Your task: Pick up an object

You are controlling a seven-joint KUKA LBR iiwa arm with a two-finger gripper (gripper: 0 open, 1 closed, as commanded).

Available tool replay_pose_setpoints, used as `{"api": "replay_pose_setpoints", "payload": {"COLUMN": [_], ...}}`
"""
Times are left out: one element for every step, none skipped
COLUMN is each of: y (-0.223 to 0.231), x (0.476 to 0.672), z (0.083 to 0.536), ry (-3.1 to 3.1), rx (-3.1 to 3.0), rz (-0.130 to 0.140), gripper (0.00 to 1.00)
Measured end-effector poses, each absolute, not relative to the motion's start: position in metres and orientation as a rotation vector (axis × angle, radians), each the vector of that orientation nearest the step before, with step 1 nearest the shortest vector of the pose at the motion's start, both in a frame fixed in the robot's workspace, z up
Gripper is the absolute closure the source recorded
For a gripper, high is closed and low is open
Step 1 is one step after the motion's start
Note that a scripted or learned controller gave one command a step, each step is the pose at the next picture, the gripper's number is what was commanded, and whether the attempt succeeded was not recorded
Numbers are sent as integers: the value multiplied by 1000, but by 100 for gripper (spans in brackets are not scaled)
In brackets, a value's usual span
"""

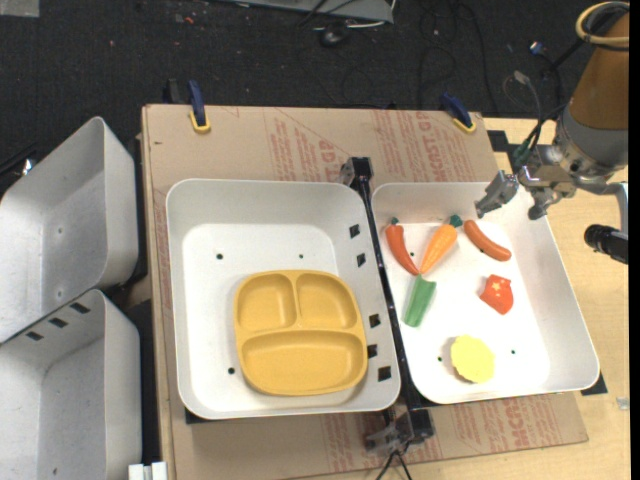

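Hovering with the gripper (pixel 518 196) above the far edge of the right bin (pixel 572 313), near its far right corner. Keeping the fingers (pixel 495 197) spread wide and gripping nothing, most likely readying for a descent, not carrying anything off.

Starting at the left: stacking two spare bins (pixel 60 218) off the bench, out of reach and apparently out of play. Clamping the board (pixel 260 143) at its far edge with two clips (pixel 200 113), presumably keeping the bins from sliding under contact.

Filling the middle of the left bin (pixel 185 298) with a yellow tray (pixel 300 333), lying flat, broad and thin-rimmed, probably awkward for a two-finger pinch.

Crossing to the right bin: crowding its far left corner with a chili (pixel 402 249) and a carrot (pixel 438 247), touching or nearly so, forming a V. Judging these riskier, since closing on one could be nudging the other. Resting a green pod (pixel 419 302) just nearer, close to the left edge. Lying near the near edge, a yellow disc (pixel 472 358), flat and likely hard to get under. Sitting toward the middle right, a red chunk (pixel 497 293), well apart from its neighbours.

Angling toward the far edge, a sausage (pixel 486 240), closest to the gripper, slim and with free space on both sides, so seeming the likeliest target. Needing a drop toward the left and near side, with the fingers straddling its narrow width.
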State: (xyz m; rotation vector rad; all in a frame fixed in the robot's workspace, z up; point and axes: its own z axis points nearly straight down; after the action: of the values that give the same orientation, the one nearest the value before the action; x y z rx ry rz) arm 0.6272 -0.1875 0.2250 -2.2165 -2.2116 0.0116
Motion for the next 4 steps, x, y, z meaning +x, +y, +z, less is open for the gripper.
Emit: {"api": "replay_pose_setpoints", "payload": {"y": [-187, -193, -190, -192], "x": [630, 633, 624, 627], "z": [233, 187, 138, 98], "ry": [-2223, -2219, -2222, -2228], "rx": [-2221, -2221, -2222, -2230], "rz": [0, 4, 0, -4], "gripper": [0, 0, 0, 0]}}
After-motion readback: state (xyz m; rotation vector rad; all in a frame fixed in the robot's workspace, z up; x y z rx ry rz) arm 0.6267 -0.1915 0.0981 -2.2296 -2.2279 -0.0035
